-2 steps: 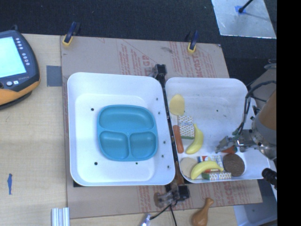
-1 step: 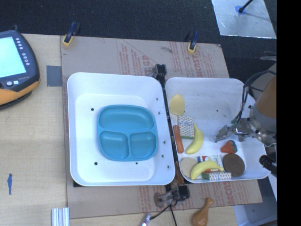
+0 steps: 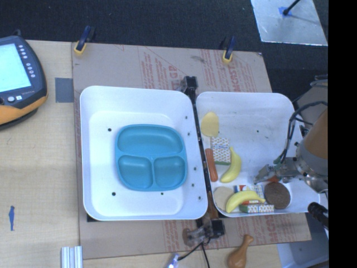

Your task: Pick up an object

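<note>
The right white bin [image 3: 251,108] holds several toy foods along its left and front sides. A pale yellow chip-shaped piece [image 3: 210,124] lies near the top. Below it are a white box [image 3: 221,149], an orange carrot-like stick [image 3: 212,165] and a banana [image 3: 234,166]. At the front lie a tan disc [image 3: 222,195], a second banana [image 3: 243,199], a small printed box [image 3: 258,208] and a brown cookie [image 3: 277,195]. My gripper [image 3: 271,175] hangs low in this bin's right part, just above the brown cookie. The arm's wrist [image 3: 313,147] reaches in from the right.
The left white bin [image 3: 100,102] carries a blue divided plate [image 3: 150,156]. A teach pendant [image 3: 15,77] lies at the bench's far left. Clamps [image 3: 82,41] [image 3: 227,48] hold the cardboard's back edge. A tan drumstick toy [image 3: 241,253] lies outside, in front of the right bin.
</note>
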`<state>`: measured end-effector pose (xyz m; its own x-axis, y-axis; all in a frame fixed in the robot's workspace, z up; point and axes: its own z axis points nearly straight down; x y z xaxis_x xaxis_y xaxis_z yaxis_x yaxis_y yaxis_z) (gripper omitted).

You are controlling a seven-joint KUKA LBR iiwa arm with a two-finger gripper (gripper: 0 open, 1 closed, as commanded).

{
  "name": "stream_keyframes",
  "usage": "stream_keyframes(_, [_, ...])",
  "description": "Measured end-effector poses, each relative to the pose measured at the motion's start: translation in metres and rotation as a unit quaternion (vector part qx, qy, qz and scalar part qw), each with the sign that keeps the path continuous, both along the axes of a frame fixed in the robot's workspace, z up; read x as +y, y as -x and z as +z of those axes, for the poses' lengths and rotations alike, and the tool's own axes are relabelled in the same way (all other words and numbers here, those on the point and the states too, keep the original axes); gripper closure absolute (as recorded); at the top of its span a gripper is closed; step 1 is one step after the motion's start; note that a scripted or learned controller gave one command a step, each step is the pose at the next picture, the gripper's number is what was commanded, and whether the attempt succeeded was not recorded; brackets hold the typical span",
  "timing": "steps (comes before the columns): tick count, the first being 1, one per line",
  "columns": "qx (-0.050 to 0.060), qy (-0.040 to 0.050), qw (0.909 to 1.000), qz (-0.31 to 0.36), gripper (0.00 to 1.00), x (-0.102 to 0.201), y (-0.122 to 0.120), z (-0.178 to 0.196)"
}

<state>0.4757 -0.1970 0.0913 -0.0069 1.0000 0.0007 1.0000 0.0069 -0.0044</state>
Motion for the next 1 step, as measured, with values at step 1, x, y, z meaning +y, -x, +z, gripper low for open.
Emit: stream_keyframes(1, [-0.001,-0.0001,1.0000,-0.001,0.00,-0.0146,-0.0852,0.0007])
